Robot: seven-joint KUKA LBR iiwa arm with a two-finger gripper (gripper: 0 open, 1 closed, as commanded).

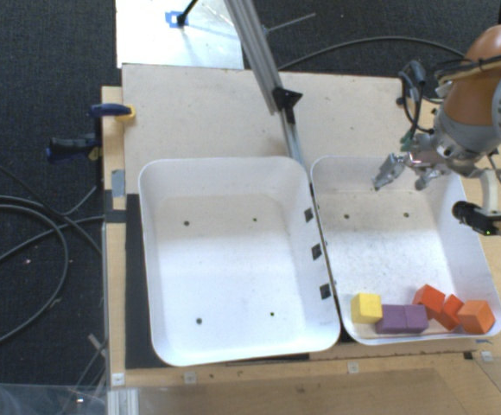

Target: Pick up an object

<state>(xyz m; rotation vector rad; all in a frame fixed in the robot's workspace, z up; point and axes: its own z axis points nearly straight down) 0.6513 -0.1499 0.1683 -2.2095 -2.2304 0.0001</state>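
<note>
Along the near edge of the right bin (354, 232) lie a yellow cube (366, 307), a purple block (402, 319) and three orange blocks (430, 300) (451, 310) (476, 316), packed close together. My gripper (401, 178) hangs over the far part of the same bin, well away from the blocks. Its fingers (382, 176) are spread open with nothing between them. The grey arm with its orange band (491, 67) comes in from the upper right.
The left bin (160, 232) stands beside the right one, sharing a raised middle wall. A slanted metal rod (259, 50) crosses the bench behind the bins. A blue clamp (104, 111) sits at the bench's left edge, and cables lie on the floor.
</note>
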